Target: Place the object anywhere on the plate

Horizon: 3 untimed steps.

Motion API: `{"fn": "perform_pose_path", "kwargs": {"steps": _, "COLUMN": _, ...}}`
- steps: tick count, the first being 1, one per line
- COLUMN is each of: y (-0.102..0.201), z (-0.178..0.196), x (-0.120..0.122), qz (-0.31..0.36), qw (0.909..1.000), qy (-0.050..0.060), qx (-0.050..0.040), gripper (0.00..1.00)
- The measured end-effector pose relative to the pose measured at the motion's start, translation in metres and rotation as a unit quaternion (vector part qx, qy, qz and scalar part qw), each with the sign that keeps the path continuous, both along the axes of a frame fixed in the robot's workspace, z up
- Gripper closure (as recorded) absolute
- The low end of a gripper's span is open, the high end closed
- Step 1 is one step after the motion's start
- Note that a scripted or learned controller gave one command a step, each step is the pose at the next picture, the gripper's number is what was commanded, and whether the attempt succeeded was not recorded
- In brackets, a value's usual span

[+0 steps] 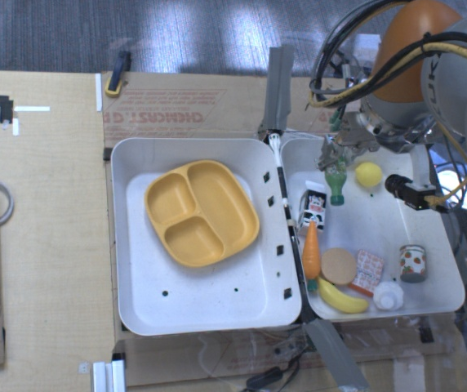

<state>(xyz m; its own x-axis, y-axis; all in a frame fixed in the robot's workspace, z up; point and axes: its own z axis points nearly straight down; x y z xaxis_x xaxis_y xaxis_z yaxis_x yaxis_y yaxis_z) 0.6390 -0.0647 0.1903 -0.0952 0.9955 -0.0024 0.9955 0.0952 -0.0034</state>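
I have the pincer [336,163] low over the far corner of the right bin [429,300], and a small green bottle [335,184] hangs upright directly beneath it, neck up among the finger parts; from this slant I read the pincer as closed on that neck, though I cannot tell whether the bottle's base is touching the bin floor or just clear of it. My judgement is that I am at the lift-and-carry step, with the placing not yet done. The yellow plate [202,211], with its three compartments, lies in the left bin [135,300], well off to the pincer's left and a little nearer the camera, bare of any object. Between the two stands the pair of bin walls, so I would raise straight up first, enough for the bottle's base to pass over that ridge, and only then travel across. A narrow neck hold lets the body swing, so I would move slowly. Just beside the pincer, on its arm side, sits a yellow ball [368,175], and nearer the camera a small printed carton [313,207] and a carrot [311,250]; a clean vertical rise avoids brushing them. Over the plate I would descend into the large compartment, the widest target, and let go only once the base rests, since a tall bottle dropped from above will likely topple and roll off.
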Motion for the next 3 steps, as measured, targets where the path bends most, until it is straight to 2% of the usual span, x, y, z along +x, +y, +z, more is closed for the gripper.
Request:
{"fn": "perform_pose_path", "kwargs": {"steps": 1, "y": -0.006, "z": 0.001, "x": -0.059, "qz": 0.037, "qw": 0.9993, "qy": -0.001, "qx": 0.0007, "gripper": 1.0}}
{"fn": "perform_pose_path", "kwargs": {"steps": 2, "y": 0.008, "z": 0.013, "x": -0.13, "qz": 0.057, "qw": 0.9984, "qy": 0.0, "qx": 0.001, "gripper": 1.0}}
{"fn": "perform_pose_path", "kwargs": {"steps": 3, "y": 0.09, "z": 0.0, "x": -0.08, "qz": 0.063, "qw": 0.998, "qy": 0.0, "qx": 0.0004, "gripper": 1.0}}
